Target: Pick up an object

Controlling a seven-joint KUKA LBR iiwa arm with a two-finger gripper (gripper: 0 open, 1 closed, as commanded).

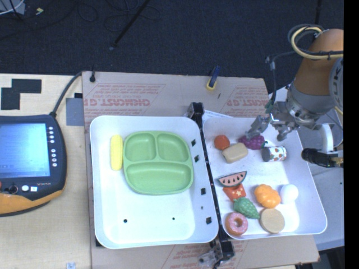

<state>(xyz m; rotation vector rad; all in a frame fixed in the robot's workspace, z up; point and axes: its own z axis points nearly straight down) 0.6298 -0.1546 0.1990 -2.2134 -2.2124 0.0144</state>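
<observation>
Pincer: the pincer [270, 129] hangs over the upper part of the right bin [314, 203]; its fingers look spread, one toward the purple grapes [254, 142], the other toward the small can-like toy [274, 153]; nothing sits between them.
Nearest thing: the purple grapes lie just beside the left finger, a little below it; I judge this the likely thing to pick, but it is not sure.
Next around: the beige block [235, 152] touches the grapes on the far side from the pincer; the red-orange ball [221, 142] is just past it.
Further out: watermelon slice [232, 179], orange fruit [267, 195], white egg [289, 193] and pink donut [236, 224] are well below the pincer.
Far side: the left bin [106, 206] carries a green tray [157, 162] and a yellow corn [116, 152], well apart from the pincer.
Risk: the grapes are crowded by the block; a finger may land on the block or push the grapes away; the lumpy shape may also slip out on closing.
</observation>
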